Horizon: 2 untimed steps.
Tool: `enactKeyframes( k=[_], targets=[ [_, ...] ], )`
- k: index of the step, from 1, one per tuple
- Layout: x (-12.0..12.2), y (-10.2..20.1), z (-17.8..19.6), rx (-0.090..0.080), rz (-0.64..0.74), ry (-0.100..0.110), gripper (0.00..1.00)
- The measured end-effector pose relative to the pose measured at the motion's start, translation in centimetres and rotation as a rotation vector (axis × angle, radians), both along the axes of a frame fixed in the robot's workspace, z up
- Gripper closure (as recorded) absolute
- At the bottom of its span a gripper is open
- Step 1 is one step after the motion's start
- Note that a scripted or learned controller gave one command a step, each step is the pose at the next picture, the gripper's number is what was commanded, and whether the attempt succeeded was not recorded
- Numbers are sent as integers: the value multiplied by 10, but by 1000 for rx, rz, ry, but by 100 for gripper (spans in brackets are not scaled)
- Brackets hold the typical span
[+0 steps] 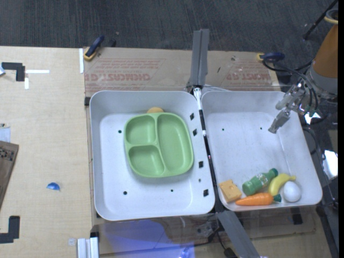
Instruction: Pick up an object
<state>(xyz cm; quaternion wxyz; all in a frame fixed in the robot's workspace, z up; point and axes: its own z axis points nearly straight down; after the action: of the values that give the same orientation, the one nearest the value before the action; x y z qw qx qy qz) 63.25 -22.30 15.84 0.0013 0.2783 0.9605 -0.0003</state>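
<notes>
My gripper (283, 113) hangs over the back right part of the right bin (242, 144), fingers pointing down-left with a narrow gap and nothing between them. Far from it, along the bin's front edge, lie an orange-yellow block (230, 190), a green bottle (259, 180), a carrot (254, 200), a yellow banana (279, 183) and a white egg (291, 192). The left bin (107, 171) holds a green divided plate (159, 144), with a small yellow-orange object (155, 110) peeking out behind its far rim.
A grey upright post (200, 58) stands behind the seam between the bins. Cardboard (134, 69) lies behind them, with blue clamps (94, 46) on it. Cables (293, 69) run at the right near the arm. The wooden bench (37, 144) stretches to the left.
</notes>
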Motion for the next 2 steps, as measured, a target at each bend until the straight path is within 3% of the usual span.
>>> enactKeyframes(
  k=[1, 2],
  targets=[
    [-85, 1, -68, 2, 8, 2, 0],
    [-83, 1, -61, 3, 7, 2, 100]
  ],
)
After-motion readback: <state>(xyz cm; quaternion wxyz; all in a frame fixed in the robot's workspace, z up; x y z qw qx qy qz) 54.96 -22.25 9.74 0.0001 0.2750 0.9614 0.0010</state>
